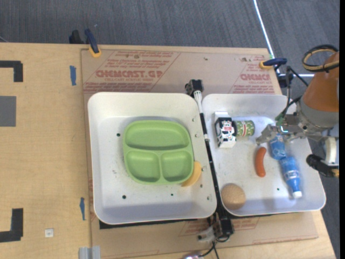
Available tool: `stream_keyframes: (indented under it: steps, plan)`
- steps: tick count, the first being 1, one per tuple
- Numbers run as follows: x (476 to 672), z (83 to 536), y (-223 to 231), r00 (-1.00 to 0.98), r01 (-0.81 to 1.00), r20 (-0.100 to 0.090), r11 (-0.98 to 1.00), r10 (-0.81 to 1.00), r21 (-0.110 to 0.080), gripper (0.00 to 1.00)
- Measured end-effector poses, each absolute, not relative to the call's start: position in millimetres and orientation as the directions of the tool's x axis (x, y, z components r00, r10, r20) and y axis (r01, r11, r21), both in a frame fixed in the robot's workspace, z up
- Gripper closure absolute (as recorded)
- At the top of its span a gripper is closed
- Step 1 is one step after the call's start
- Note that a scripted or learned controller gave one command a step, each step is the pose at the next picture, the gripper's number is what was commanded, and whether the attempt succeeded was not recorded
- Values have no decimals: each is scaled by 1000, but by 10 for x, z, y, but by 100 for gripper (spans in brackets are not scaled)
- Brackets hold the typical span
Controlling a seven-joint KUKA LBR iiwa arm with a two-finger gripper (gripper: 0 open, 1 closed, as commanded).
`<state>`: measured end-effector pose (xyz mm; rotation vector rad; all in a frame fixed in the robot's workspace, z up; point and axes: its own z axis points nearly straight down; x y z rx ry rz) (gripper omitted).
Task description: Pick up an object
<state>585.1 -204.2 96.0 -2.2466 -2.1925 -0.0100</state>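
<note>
The right bin (318, 201) holds a blue bottle (289, 169) lying lengthwise, a red-orange sausage (260, 161), a tan round lump (233, 195), a small green can (245, 128) on its side and a black-and-white carton (226, 131). My gripper (276, 136) hangs low over the far end of the blue bottle, right of the can. The grey arm with its orange band (322, 93) comes in from the right edge. The bottle's upper end is partly hidden under the gripper.
The left bin (102, 161) carries a green divided plate (158, 151) with a yellow banana-like piece (192, 176) at its right rim. A ridge where the bins meet (207, 155) runs between them. Cables and clamps sit along the back of the board.
</note>
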Motion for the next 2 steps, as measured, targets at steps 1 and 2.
stream_keyframes:
  steps: [1,2]
  plan:
    - [5847,1055,-2064,26,1000,1,-26,1000,3,100]
    - [5728,1956,-1361,205,979,1,-205,979,1,100]
